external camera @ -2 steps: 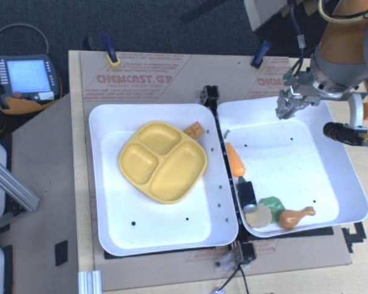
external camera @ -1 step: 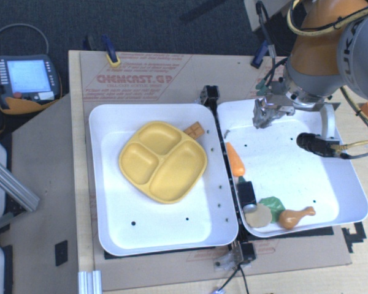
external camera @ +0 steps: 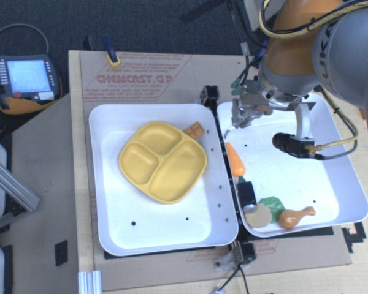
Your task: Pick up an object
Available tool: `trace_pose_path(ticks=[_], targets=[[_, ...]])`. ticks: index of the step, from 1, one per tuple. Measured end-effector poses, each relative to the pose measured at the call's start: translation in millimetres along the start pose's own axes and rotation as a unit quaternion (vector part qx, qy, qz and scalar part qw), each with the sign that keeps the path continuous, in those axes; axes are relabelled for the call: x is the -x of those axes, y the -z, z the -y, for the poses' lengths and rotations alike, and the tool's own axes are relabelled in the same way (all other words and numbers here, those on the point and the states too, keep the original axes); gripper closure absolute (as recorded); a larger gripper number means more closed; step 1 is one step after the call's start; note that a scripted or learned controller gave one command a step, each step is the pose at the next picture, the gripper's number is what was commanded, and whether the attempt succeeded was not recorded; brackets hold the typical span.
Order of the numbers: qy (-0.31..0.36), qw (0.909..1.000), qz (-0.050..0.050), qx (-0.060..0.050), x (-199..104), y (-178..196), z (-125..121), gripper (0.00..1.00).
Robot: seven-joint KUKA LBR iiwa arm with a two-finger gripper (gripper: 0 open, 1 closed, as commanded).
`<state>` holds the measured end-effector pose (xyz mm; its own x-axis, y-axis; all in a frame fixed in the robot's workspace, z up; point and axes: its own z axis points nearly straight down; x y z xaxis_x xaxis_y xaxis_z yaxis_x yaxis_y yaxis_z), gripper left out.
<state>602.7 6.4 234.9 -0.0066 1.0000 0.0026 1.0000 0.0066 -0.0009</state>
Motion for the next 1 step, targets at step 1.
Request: trace_pose_path(ticks=[1], targets=[[0.000,1.0000,0.000,-0.001,-62.2,-5.5,7.4,1.00]])
